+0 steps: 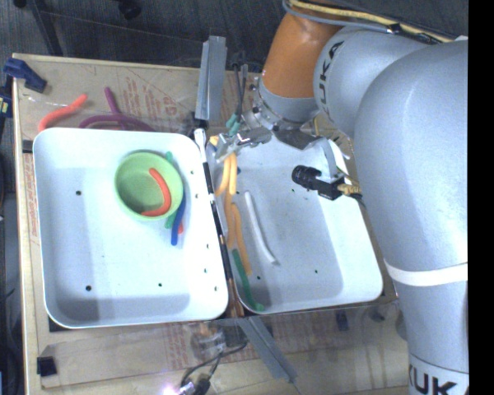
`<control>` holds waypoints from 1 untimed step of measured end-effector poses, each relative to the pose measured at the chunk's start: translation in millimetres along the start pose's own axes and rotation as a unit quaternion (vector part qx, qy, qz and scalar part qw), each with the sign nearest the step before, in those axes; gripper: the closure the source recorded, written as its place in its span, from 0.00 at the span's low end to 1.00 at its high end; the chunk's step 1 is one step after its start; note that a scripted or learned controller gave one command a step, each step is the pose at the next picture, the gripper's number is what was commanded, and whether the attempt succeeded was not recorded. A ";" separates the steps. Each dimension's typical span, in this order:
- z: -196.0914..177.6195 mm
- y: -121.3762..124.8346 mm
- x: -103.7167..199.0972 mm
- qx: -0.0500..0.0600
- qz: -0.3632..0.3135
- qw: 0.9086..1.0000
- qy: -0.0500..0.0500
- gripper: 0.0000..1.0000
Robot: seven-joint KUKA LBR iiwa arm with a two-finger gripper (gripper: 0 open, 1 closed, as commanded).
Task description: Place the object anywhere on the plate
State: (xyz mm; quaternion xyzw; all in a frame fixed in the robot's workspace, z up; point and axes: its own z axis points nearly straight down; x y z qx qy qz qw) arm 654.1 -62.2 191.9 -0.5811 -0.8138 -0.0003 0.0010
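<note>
The wooden desk [107, 85] carries two white plastic bins; the round green plate [136, 189] sits in the left bin [107, 278]. Whether the hand [230, 138], at the right bin's [329, 262] far corner, is parted, I cannot tell.

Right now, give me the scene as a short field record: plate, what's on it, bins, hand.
plate: green plate, in the left bin, toward its upper middle
on plate: an orange-red curved strip lies across the plate's right side
beside plate: a blue piece and a green piece at its right rim
right bin: orange stick and white stick along its left part; green stick near the lower left corner
hand: over the upper left corner of the right bin, near the divide between bins
grip state: cannot tell
</note>
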 end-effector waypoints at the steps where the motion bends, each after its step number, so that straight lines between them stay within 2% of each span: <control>1: -0.4 0.1 -0.1 0.000 0.000 1.000 0.000 0.00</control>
